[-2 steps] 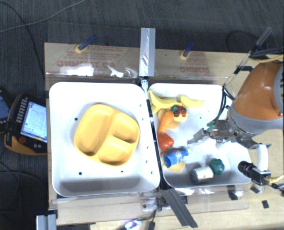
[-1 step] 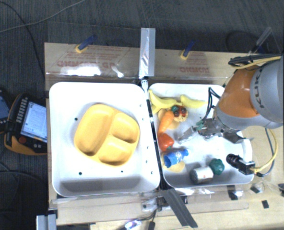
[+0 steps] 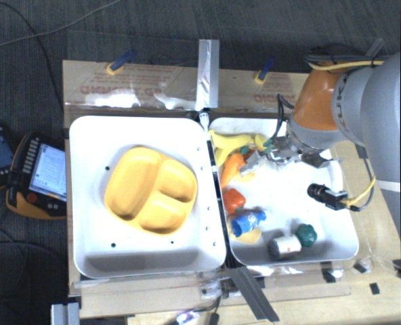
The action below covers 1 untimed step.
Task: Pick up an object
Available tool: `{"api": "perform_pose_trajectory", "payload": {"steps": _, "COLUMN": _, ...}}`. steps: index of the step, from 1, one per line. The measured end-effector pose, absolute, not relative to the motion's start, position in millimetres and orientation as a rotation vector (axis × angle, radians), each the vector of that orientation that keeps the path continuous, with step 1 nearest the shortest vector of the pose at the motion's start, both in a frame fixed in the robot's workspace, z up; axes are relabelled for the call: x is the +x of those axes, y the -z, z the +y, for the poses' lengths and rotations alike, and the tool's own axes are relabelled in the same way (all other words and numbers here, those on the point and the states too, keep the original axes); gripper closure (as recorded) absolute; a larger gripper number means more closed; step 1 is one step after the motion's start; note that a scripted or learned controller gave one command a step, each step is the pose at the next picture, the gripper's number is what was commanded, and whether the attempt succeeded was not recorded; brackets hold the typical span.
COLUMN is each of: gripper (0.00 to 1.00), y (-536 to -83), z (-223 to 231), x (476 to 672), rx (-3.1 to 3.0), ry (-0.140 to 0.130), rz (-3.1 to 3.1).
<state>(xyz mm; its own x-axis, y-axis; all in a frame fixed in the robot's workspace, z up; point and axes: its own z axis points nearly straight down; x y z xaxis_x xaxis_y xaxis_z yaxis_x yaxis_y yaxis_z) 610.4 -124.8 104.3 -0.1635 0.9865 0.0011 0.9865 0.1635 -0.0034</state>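
At the near edge of the right bin lie a grey cylinder and, touching it on the right, a dark green ball. Just beyond them, toward the wall shared with the other bin, sits a blue toy over a bit of yellow, and past that a red piece. Farther in, an orange carrot shape leans along the same wall, with a yellow banana at the far corner. The gripper is low in that far part of the bin, right beside the carrot shape and banana; whether its jaws are apart, together or on anything cannot be told from this angle. The arm comes in over the bin's far right rim. The left bin holds a big yellow tray, well apart from the gripper.
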Motion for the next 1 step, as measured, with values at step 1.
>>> {"api": "perform_pose_trajectory", "payload": {"steps": 1, "gripper": 0.00, "y": -92.0, "z": -122.4, "x": 657.3, "rx": -1.904, "ry": -0.039, "rz": -2.467}}
